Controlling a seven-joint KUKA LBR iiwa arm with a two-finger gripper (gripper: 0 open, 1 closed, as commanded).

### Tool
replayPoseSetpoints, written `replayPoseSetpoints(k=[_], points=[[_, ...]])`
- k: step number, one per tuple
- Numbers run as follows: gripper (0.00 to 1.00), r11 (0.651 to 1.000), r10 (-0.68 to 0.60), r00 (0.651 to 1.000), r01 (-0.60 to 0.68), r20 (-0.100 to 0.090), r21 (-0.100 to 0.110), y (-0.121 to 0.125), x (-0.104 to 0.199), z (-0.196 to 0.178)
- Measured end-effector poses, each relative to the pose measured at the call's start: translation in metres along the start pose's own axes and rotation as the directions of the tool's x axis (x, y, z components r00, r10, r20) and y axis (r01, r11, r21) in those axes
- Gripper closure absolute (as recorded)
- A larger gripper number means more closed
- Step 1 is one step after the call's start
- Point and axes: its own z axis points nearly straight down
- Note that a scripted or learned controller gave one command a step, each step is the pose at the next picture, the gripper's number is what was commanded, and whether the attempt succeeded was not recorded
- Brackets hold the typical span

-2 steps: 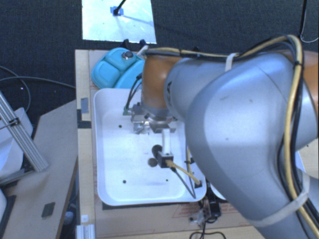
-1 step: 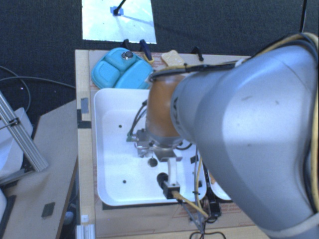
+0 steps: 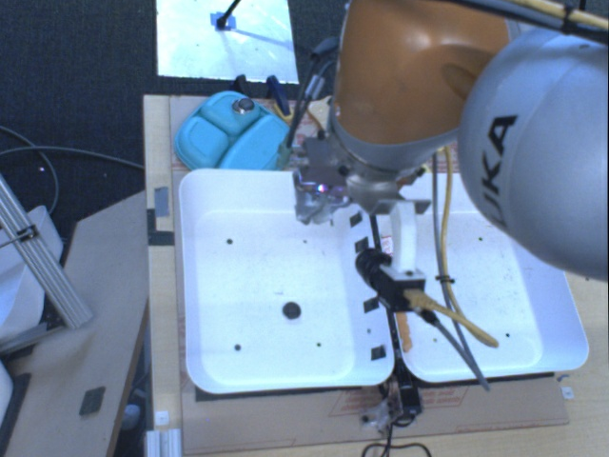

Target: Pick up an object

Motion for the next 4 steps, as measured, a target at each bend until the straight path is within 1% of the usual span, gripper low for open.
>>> replayPoseSetpoints(k=[1, 2, 3, 4], points=[[1.0, 1.0, 0.011, 1.0, -0.011, 0.01, 0.021, -0.017, -0.064, 0.046], [1.0, 1.0, 0.008, 1.0, -0.008, 0.014, 0.029, 0.055, -0.069, 0.258], [0.0, 1.0, 0.007, 1.0, -0.007, 0.009, 0.019, 0.056, -0.067, 0.249], [0.0, 1.0, -0.002, 1.0, 0.002, 0.005, 0.012, 0.109, 0.005, 0.308]])
